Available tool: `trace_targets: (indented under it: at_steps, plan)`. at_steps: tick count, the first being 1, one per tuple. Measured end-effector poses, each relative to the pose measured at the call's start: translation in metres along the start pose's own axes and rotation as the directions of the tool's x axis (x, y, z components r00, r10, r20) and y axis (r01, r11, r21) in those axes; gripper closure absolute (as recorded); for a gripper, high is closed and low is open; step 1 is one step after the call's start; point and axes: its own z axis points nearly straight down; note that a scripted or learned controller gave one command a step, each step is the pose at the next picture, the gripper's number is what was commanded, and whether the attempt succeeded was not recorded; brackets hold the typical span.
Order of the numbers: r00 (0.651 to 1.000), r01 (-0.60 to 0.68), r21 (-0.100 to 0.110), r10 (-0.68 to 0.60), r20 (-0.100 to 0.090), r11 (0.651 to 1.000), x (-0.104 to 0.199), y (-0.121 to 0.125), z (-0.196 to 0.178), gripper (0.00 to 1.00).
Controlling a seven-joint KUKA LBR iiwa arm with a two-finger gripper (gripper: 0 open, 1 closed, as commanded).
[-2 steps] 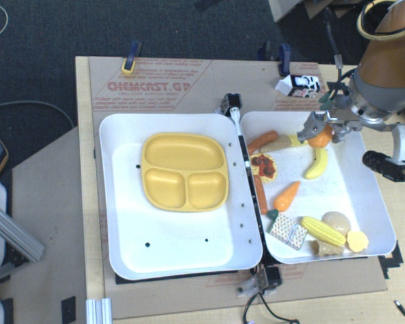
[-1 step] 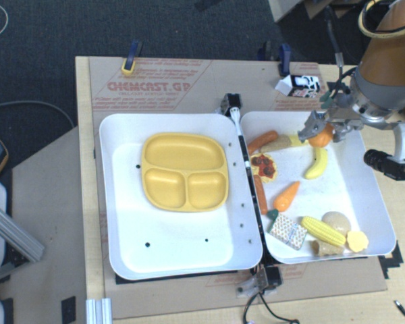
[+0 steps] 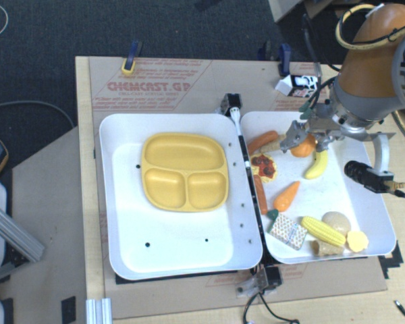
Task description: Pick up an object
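Orange (image 3: 301, 148) half hidden under the jaws (image 3: 309, 135); whether they pinch it, I cannot tell

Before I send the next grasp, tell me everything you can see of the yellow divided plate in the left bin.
The yellow plate is a rounded rectangular tray, plastic by its look, matte mustard yellow. It has three compartments: one long one on the far side, two smaller ones nearer the camera. It lies flat and upright in the left bin, toward its far half, with nothing in it and nothing touching it.

Red print on the cardboard sheet (image 3: 155, 86) under the bins apparently reads "CHEMCAST GP"
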Motion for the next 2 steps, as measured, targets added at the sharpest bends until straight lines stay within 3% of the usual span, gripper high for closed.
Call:
trace_targets:
  at_steps: [1,2]
  plan:
    - [1.0,0.001,-0.001,-0.001,0.0,1.0,0.052,-0.006,-0.01,1.0]
    - [1.0,-0.001,0.001,0.001,0.001,1.0,0.085,-0.02,0.008,1.0]
